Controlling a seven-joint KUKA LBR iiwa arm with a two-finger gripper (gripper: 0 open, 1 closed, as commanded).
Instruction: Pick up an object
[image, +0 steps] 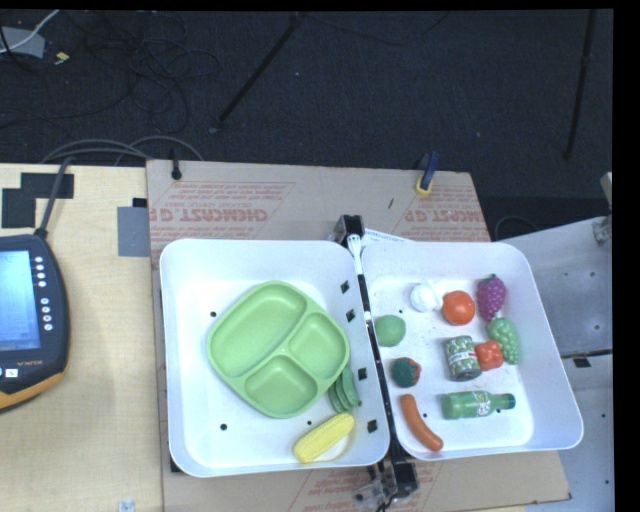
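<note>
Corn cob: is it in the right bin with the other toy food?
No. The corn cob lies in the left bin, below the green divided plate.

I read "CHEMCAST", printed red and upside down, on the cardboard sheet (300, 200) under my bins. The labels on the can (461, 357) and bottle (478, 404) are too small to read.

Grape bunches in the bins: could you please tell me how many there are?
2, both in the right bin: a purple bunch at its far right corner, and a green bunch just below it.

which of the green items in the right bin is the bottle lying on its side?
The green bottle near the bin's front edge, lying flat beside the sausage. The green can above it is shorter and labelled; the other green items are rounded.
</note>
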